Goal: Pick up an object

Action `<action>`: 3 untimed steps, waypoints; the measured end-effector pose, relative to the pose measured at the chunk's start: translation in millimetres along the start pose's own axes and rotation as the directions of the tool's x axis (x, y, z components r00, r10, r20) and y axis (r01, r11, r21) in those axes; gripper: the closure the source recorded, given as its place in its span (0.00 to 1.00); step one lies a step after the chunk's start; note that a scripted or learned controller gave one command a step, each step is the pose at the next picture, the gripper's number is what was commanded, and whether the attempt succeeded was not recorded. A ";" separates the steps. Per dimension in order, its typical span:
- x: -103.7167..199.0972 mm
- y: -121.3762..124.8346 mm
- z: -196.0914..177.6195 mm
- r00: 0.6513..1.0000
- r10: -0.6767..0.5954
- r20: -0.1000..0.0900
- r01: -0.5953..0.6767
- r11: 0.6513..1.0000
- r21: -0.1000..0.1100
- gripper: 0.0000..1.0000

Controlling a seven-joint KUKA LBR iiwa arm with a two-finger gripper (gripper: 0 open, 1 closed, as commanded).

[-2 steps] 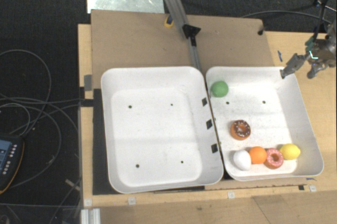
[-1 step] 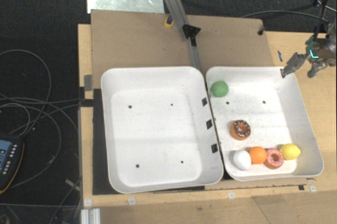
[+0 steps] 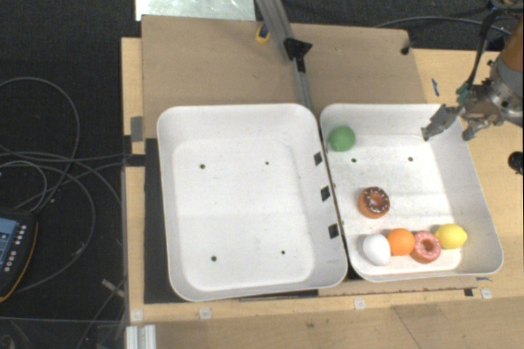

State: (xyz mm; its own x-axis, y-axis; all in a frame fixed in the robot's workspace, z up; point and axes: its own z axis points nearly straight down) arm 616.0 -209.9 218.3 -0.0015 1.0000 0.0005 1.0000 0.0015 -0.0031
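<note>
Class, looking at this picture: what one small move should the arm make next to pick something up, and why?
Probably swing the claw left and lower it toward the green ball. The claw sits at the right bin's upper right rim holding nothing, and the ball lies alone, apart from the crowded items.

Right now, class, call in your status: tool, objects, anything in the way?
Tool open, holding nothing, over right bin's far right rim. Green ball nearest, far-left corner. Five more objects lie toward the near edge. Nothing blocking.
</note>
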 end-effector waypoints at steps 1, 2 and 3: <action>2.0 0.2 41.6 1.000 0.000 0.000 0.000 1.000 -0.001 0.00; 4.7 -5.0 84.9 1.000 0.000 0.000 0.000 1.000 -0.001 0.00; 3.9 -3.1 70.9 1.000 -0.001 0.002 0.001 1.000 -0.008 1.00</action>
State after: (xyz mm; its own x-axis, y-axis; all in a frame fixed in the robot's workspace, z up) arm 612.7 -206.0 147.4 -0.0023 1.0000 -0.0015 1.0000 0.0023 0.0048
